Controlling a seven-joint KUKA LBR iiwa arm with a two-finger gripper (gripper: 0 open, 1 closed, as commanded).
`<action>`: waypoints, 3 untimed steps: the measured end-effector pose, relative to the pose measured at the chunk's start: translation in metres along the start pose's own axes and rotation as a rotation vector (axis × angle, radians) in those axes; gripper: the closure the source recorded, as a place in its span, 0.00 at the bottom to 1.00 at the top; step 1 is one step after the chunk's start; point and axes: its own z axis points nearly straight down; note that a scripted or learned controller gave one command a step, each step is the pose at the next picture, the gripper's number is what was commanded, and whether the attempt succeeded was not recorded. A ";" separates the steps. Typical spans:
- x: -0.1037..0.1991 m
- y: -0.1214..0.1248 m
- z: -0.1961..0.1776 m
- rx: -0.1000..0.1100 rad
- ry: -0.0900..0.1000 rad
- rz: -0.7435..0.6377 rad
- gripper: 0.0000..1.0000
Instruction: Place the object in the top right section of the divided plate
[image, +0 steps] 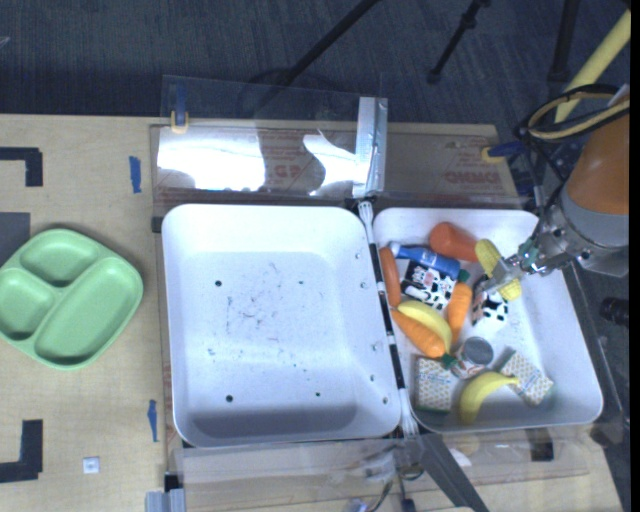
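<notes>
The green divided plate (66, 297) lies on the wooden bench at the far left, outside both bins, with nothing in its three sections. My gripper (497, 280) hangs low in the right bin (580, 370), over a pile of toy food. It is just beside a yellow piece (487, 254) and above a black-and-white item (491, 311). Around it lie an orange carrot (452, 240), a blue cow-print carton (428, 279), a yellow-orange fruit (424, 328), a grey can (477, 352) and a banana (483, 393). Nothing is visibly lifted.
The left bin (270, 320) stands between the plate and the right bin. A clear plastic panel (270, 150) stands upright behind the left bin. Cables and a yellow hose (575, 95) crowd the back right by the arm.
</notes>
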 end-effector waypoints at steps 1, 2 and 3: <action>0.043 -0.010 0.082 0.001 0.000 0.150 1.00; 0.146 -0.034 0.010 0.004 0.002 0.185 1.00; 0.146 -0.033 0.002 0.005 0.002 0.185 1.00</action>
